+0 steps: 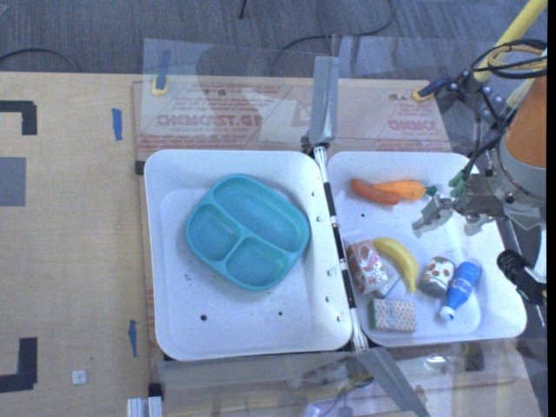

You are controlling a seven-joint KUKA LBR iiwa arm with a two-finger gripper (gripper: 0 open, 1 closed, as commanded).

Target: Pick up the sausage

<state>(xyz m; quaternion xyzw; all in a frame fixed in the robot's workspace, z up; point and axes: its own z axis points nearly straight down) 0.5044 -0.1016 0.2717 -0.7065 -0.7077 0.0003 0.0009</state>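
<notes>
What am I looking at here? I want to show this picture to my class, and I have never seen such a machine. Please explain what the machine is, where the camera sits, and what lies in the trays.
The single camera hangs above a wooden bench and looks down at a slant. Two shallow white bins sit side by side. The left bin holds a blue divided plate. The right bin holds toy food: an orange-red sausage touching a carrot, a banana, a blue bottle, a small round tin and two small packets. The machine is a robot arm reaching in from the right; its gripper, a two-finger claw, hovers just right of the sausage with nothing visible between its fingers.
</notes>
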